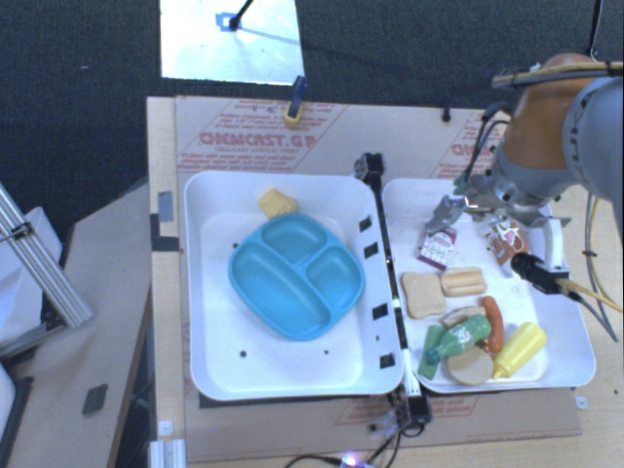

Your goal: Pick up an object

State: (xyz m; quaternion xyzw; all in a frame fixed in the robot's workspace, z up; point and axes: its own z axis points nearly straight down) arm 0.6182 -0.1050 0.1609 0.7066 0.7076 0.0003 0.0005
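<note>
The gripper [450,213] hangs over the upper part of the right bin [585,359]. Its fingers look a little open with nothing between them. The small red packet [437,249] lies just below it, standing almost straight up and down in the frame.

Divided plate [295,275] in left bin [210,364]; food items, perhaps toys, in right bin [575,359].

We see the arm [565,115] cut off by the right edge. The gripper [450,211] is too small for us to read. The arm hides part of a red-and-white packet [507,240], and the green bottle [456,337] overlaps a round slice [470,367]
</note>
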